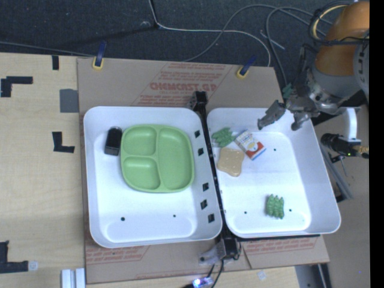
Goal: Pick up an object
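My gripper (pixel 282 120) hangs open above the far right part of the right bin (pixel 312 179), with nothing between its two dark fingers. Below and to its left lie a small red, white and blue carton (pixel 250 144), a green leafy toy (pixel 222 137) and a tan bread-like piece (pixel 230 161). A green knobbly toy (pixel 275 206) sits alone toward the bin's near side. In the left bin (pixel 102 209) rests a green divided plate (pixel 158 158) with a small black block (pixel 113 141) beside it on the left.
A black clamp bar (pixel 207 167) runs along the seam between the two bins. Cables (pixel 252 17) trail over the dark floor behind the bench. The arm's orange band (pixel 345 32) and grey wrist rise at the right edge.
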`<state>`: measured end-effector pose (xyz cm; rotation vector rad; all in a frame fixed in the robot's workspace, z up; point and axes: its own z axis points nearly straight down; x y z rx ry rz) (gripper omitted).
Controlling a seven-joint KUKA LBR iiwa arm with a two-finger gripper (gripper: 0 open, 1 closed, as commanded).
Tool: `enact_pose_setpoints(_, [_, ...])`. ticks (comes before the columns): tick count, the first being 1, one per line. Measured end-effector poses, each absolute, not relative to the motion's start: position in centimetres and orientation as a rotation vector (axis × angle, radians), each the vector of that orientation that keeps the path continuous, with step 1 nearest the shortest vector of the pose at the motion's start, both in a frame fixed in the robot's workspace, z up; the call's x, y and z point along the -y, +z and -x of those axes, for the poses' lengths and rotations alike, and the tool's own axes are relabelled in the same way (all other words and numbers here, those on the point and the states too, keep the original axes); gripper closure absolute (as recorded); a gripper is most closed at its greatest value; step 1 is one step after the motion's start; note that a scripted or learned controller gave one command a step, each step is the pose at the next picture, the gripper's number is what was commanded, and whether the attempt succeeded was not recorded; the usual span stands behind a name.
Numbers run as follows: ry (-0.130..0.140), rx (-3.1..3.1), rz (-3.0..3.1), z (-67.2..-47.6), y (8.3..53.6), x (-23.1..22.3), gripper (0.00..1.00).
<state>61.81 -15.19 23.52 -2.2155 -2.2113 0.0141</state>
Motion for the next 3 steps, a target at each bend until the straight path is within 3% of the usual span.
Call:
enact_pose_setpoints(1, [0.002, 2.222, 2.22, -62.1, 24.3, 15.2, 0.0])
enact_pose_setpoints(3, [0.007, 2.221, 2.216, -62.0, 11.9, 13.9, 0.0])
